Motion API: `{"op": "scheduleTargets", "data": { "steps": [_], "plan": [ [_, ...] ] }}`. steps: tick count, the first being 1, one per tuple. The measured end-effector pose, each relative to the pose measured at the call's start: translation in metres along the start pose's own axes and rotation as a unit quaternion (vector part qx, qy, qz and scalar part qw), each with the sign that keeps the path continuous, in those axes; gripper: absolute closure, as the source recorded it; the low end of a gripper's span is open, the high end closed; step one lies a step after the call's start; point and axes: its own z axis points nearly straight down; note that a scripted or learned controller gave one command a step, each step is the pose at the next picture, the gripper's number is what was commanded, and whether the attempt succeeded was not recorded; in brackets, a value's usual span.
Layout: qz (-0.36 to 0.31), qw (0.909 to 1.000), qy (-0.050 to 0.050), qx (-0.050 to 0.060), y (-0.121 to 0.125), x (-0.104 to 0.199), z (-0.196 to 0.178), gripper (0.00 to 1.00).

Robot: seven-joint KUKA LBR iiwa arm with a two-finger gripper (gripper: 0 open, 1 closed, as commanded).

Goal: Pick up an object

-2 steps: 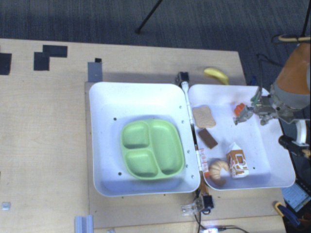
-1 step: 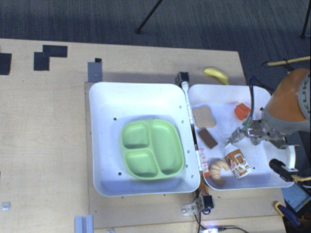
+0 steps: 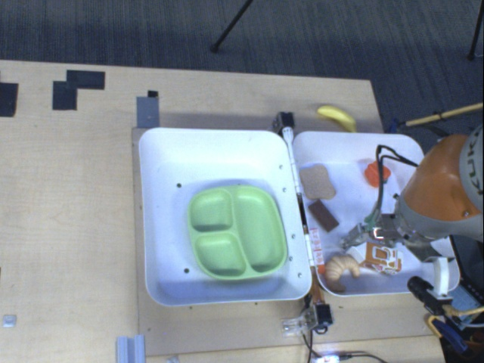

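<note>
The arm's gripper [image 3: 363, 237] sits low over the right bin [image 3: 348, 153], in its near half, with the wrist and orange band to the right of it. The nearest candidate is a tan, croissant-like piece [image 3: 342, 267], which lies just below and slightly left of the jaws, close to the bin's near wall; its long axis runs roughly left to right with a curl at one end. Whether the jaws are spread or pressed together cannot be told at this resolution, and nothing is visible between them. Just to the right of the gripper lies a small flat card or packet with orange print [image 3: 383, 257]. Farther back in the same bin are a dark brown block [image 3: 324, 216], a flat beige slab with rounded corners [image 3: 316, 180] and a small orange-red item [image 3: 376, 174]. The left bin [image 3: 162, 165] holds a pale green divided plate [image 3: 237, 231], smooth and seemingly plastic. A yellow banana [image 3: 336, 116] rests on the table [image 3: 68, 203] beyond the bins.
</note>
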Motion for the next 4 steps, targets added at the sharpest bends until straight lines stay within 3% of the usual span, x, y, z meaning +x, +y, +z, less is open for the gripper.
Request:
{"op": "scheduleTargets", "data": {
  "steps": [1,2,3,4],
  "plan": [
    [0.0,1.0,0.0,-0.003,0.002,0.0,-0.011,1.0],
    [-0.003,1.0,0.002,0.002,0.042,0.12,-0.098,1.0],
    [-0.002,1.0,0.0,0.003,0.063,0.054,-0.097,1.0],
    [-0.003,1.0,0.0,0.003,0.178,0.023,-0.094,1.0]
  ]
}}
